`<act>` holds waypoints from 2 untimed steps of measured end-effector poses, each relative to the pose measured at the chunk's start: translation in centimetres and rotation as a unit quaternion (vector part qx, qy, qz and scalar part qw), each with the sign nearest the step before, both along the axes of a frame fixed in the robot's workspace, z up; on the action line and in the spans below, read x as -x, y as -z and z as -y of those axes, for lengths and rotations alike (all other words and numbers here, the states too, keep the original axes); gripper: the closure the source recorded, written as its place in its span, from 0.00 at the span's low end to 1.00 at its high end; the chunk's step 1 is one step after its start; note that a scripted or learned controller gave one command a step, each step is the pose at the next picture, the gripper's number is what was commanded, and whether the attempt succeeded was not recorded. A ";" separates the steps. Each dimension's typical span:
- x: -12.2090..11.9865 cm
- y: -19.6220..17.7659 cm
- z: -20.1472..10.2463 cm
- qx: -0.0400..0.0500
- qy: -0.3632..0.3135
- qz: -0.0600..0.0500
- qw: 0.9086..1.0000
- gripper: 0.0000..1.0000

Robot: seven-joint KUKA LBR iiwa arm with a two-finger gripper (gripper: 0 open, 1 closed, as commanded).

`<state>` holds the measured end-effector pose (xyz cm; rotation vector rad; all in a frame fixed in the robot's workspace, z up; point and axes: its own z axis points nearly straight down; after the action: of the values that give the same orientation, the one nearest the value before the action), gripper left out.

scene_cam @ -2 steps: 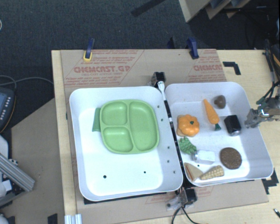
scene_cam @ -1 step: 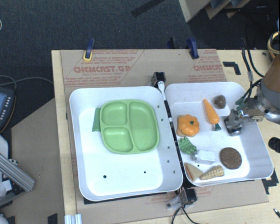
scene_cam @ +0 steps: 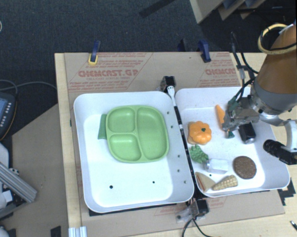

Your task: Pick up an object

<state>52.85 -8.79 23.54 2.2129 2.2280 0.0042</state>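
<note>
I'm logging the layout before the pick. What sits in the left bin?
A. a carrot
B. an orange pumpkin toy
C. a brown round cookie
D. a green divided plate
D: the green divided plate lies in the left bin, while the toy foods lie in the right bin.

A robotics lab: a table [scene_cam: 137,67] covered in brown protective paper held by clamps [scene_cam: 93,55], two white bins [scene_cam: 86,156] bolted side by side, cables [scene_cam: 26,88] trailing over dark carpet [scene_cam: 62,21], and a grey industrial arm [scene_cam: 278,82] with an orange band.
</note>
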 end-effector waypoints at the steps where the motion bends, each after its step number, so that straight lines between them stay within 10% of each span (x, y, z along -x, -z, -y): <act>1: 0.2 0.2 -2.9 0.000 0.002 -0.002 1.000 1.00; 2: -0.7 0.1 -2.6 0.001 0.003 0.000 1.000 1.00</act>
<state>53.59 -6.17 23.40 2.2182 2.2219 0.0022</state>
